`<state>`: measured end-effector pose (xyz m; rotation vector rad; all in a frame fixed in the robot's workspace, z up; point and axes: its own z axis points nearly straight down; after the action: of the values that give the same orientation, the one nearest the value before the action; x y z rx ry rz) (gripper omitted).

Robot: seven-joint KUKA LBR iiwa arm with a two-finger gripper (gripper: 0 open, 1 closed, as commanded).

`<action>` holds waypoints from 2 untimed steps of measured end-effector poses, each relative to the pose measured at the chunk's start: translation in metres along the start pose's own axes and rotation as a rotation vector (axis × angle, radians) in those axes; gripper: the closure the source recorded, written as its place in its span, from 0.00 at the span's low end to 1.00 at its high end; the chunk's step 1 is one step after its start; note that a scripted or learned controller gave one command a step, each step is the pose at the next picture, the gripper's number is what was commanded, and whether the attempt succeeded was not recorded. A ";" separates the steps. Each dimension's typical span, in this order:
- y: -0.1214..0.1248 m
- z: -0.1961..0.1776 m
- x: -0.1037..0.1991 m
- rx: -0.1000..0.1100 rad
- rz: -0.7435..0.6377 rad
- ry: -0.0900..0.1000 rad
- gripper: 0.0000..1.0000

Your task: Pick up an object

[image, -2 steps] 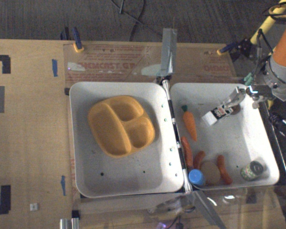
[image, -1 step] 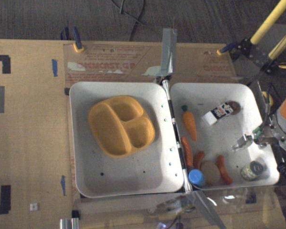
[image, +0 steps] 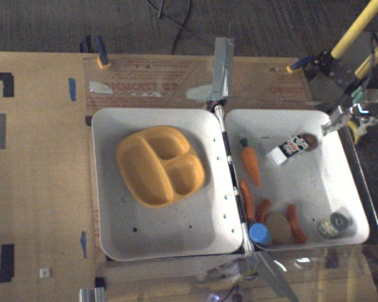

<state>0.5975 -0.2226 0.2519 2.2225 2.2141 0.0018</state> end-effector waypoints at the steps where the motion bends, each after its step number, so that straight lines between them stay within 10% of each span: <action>1: -0.119 0.121 0.013 0.007 0.307 0.003 0.00; 2: -0.119 0.126 0.028 0.008 0.431 0.004 0.00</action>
<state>0.4790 -0.1940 0.1256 2.6511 1.6925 -0.0012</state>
